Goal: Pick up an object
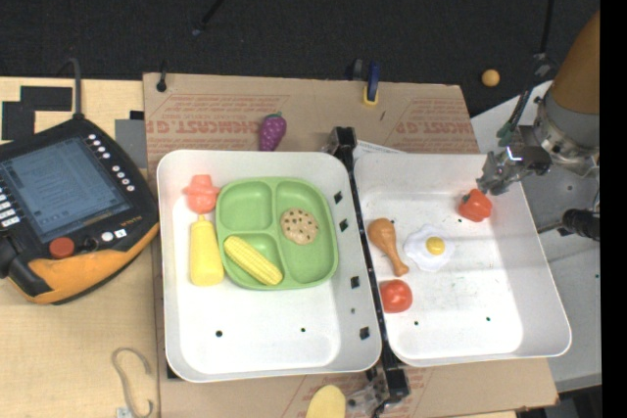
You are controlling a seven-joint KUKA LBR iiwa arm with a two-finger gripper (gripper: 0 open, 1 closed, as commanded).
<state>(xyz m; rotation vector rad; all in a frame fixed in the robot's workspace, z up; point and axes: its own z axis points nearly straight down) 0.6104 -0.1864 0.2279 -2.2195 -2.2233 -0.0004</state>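
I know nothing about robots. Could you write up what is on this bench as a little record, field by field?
left bin: green divided plate, yellow bottle, pink toy
on the plate: cookie, corn cob
right bin: chicken drumstick, fried egg, tomato, red strawberry-like toy
arm's hand: over the right bin's far right part, just above the red toy; grip unclear
outside the bins: purple grapes on the cardboard behind the left bin, control tablet at far left
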